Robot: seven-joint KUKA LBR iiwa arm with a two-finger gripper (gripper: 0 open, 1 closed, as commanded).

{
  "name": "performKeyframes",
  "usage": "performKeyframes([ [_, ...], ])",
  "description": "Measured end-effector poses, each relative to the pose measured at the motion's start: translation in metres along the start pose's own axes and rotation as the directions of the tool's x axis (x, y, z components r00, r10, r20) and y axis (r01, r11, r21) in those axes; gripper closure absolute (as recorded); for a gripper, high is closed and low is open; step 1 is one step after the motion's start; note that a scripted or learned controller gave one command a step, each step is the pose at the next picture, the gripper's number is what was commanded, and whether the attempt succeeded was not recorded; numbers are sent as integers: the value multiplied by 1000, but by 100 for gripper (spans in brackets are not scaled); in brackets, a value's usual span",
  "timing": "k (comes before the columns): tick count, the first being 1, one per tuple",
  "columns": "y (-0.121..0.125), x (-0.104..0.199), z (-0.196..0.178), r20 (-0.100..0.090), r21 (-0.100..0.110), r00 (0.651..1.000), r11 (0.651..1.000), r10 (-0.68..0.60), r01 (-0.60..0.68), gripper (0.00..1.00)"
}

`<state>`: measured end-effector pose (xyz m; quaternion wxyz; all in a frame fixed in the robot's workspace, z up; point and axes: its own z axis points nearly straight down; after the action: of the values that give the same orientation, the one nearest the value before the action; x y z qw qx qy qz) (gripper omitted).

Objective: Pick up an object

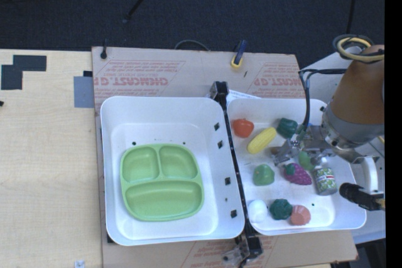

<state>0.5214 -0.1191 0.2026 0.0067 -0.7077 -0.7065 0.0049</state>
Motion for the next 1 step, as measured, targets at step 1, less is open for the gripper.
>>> performKeyframes([
  [1, 3, 0, -7, 1, -12, 1000, 1000, -2, 2, 0],
])
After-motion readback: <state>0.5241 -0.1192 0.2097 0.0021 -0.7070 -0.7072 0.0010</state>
